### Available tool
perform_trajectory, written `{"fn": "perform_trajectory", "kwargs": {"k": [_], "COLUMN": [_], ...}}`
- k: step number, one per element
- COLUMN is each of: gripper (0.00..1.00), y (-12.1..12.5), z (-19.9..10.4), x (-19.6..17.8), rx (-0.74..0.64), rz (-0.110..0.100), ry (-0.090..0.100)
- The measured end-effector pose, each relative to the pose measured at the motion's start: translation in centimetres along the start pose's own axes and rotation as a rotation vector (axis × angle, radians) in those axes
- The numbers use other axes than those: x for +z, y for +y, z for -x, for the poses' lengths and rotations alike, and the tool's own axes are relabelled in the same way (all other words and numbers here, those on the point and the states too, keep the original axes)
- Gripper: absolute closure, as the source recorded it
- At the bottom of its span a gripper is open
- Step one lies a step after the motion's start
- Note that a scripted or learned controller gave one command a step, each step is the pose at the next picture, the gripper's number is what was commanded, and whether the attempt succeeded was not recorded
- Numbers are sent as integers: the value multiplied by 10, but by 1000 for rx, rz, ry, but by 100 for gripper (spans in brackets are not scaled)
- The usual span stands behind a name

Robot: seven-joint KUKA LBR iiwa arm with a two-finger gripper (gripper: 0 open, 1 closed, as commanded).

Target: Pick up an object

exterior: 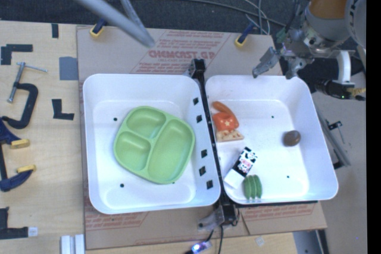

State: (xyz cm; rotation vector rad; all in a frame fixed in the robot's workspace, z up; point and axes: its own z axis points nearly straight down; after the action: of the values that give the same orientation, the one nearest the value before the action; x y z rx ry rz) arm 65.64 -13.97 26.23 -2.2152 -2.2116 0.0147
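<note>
- Above the far right corner of the right bin (315, 128), the gripper (280, 65) hangs outside the rim, with nothing seen between its fingers.
- Its jaws look spread apart, one grey finger reaching left toward the cardboard and the other sitting close to the bin's far edge.
- Behind it, the arm (333, 3) rises toward the upper right, with its orange band at the top of the view.
- Along the left edge of the right bin lie a red and orange toy food piece (225, 121) on a pale wedge, well apart from the gripper.
- Nearer the front edge of that bin, a small black-and-white carton (244, 162) lies tilted, touching or just beside a green pea pod (253, 186) at the front.
- Toward the right edge, a small brown round object (291, 138) sits alone, with bare white floor around it on all sides.
- The middle and far half of the right bin are open floor.
- The left bin (98, 128) holds a green divided plate (155, 144), set at a slant near its middle, its compartments bare.
- Bare white floor runs around the plate along all four edges of the left bin.
- A black divider (204, 128) with clips runs between the two bins where their rims meet.
- Both bins rest on a cardboard sheet (178, 47) on the bench; a black clamp (21, 98) lies at the bench's left edge.
</note>
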Motion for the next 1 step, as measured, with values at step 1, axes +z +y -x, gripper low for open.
{"fn": "perform_trajectory", "kwargs": {"k": [1], "gripper": [0], "y": [2], "z": [0], "x": [-9], "rx": [-3], "rz": [13], "ry": [-2]}}
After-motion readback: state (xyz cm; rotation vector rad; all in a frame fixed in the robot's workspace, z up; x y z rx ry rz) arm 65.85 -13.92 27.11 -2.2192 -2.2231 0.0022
